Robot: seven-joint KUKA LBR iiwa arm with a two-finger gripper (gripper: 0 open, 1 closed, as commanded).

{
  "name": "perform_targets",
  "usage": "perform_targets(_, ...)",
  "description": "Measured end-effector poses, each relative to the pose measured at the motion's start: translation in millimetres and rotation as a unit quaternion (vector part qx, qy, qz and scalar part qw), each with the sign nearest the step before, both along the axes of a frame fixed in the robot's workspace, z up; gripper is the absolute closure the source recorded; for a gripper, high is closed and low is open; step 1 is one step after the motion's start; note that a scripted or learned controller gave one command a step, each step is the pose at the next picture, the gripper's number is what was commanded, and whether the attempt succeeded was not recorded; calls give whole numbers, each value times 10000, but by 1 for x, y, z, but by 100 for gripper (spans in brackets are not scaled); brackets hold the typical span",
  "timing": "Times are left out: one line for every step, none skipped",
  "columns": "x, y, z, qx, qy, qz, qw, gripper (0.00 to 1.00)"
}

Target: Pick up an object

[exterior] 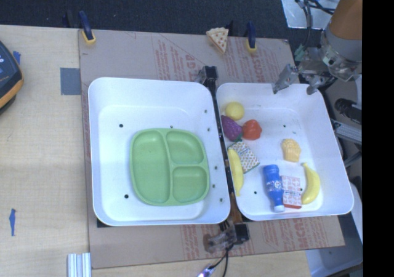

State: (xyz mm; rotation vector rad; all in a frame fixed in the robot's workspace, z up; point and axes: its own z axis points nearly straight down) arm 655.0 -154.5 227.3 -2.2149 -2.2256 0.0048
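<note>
The right bin holds several small toys: a yellow lemon, purple grapes, a red tomato, a checkered packet, a banana along the left wall, a blue bottle, a red-and-white packet, a yellow-orange lump and a second banana. My gripper hangs over the bin's far rim, at the back right. Its two fingers are spread open with nothing between them. It stands well apart from every toy.
The left bin bears a green divided plate. A cheese-wedge toy lies on the cardboard behind the bins. Blue clamps grip the board's far edge. A black and yellow device sits at the left edge.
</note>
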Motion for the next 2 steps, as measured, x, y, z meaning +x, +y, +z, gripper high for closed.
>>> perform_targets(-46, 46, -130, -5, 15, -3, 10000, 0)
perform_targets(-44, 45, -118, -11, 6, 13, 10000, 100)
